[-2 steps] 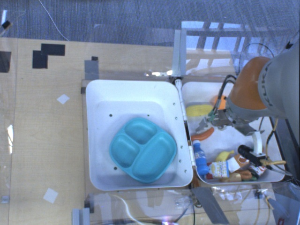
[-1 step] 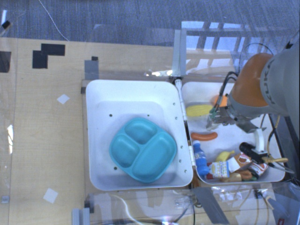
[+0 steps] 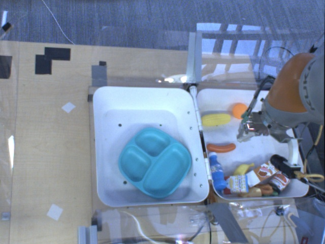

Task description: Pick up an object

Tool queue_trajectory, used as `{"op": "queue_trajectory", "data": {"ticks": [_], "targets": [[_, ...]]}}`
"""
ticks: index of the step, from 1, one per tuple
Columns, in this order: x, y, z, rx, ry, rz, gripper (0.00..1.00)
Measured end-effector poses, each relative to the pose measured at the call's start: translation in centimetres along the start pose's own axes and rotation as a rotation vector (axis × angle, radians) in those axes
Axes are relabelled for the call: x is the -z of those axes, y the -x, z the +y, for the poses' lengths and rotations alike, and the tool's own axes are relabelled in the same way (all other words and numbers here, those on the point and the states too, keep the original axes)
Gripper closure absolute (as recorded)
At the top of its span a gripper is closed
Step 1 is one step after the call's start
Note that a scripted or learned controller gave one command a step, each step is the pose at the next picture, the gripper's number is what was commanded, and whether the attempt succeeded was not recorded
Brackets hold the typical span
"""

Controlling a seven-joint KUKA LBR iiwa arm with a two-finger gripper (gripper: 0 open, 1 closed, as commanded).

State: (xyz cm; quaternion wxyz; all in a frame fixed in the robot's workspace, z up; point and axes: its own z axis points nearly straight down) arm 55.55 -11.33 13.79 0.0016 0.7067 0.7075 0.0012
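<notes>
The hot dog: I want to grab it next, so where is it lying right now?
In the camera view the hot dog lies in the right bin, below the corn cob and above the blue bottle.

A grey arm [image 3: 310, 93] was seen, ringed by a broad orange band [image 3: 289, 88]; a black cable [image 3: 256, 95] was run down to the metallic tool [image 3: 248, 128].

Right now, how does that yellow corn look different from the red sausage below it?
The corn is yellow, thicker and lies level; the sausage is reddish-orange, slimmer and curves slightly. The corn lies nearer the bin's far end, the sausage nearer its middle. Both are elongated toy foods lying flat in the right bin.
</notes>
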Motion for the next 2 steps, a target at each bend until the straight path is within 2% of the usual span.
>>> {"op": "queue_trajectory", "data": {"ticks": [1,2], "targets": [[6.4,-2.7,2.7,-0.144,0.001,0.000,1.00],[-3.4,-1.6,-5.3,-0.304,-0.004,0.000,1.00]]}}
